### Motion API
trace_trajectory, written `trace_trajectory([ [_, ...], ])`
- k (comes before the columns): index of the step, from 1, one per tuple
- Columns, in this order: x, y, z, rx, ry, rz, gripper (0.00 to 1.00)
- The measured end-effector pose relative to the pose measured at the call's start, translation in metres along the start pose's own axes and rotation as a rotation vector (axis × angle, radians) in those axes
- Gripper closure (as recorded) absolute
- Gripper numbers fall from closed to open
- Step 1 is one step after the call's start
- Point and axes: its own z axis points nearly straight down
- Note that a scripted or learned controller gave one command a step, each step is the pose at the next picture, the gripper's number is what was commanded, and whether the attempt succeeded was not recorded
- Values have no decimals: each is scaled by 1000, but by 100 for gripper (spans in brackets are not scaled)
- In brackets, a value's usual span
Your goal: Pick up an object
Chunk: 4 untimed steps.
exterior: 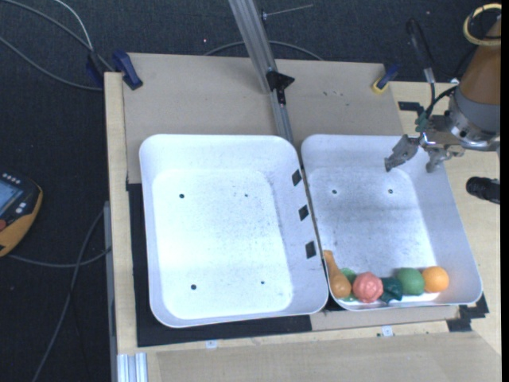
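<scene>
**Pincer hovering at the far end of the right bin, toys clustered at the near end**

A wooden tabletop (207,94) carries two shallow white bins side by side, seen from above at a slant; the left bin (159,153) has a bare speckled floor; the right bin (453,221) holds a row of small toy objects along its near edge. From left to right the row reads: an orange carrot-like piece (336,277) lying at a tilt in the near left corner; a pink round object (367,286) touching it; a dark teal piece (392,290) partly tucked between its neighbours; a green round object (410,280); an orange ball (435,278) at the right end. The grey arm (477,110) reaches in from the right; its pincer (417,157) sits over the far right part of the right bin, fingers spread apart with nothing between them. The objects lie well apart from the pincer, at the opposite end of the same bin. A metal pole (254,30) slants across the tabletop's far side; blue clamps (127,68) grip the far edge.
</scene>
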Motion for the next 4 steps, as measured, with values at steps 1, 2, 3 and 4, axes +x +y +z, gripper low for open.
trace_trajectory([
  [1, -10, -43, 108, 5, 1, 2, 0],
  [2, -9, -41, 94, -1, 0, 0, 100],
  [3, 14, 24, -2, -7, -1, -3, 100],
  [4, 26, 26, 109, 5, 1, -1, 100],
])
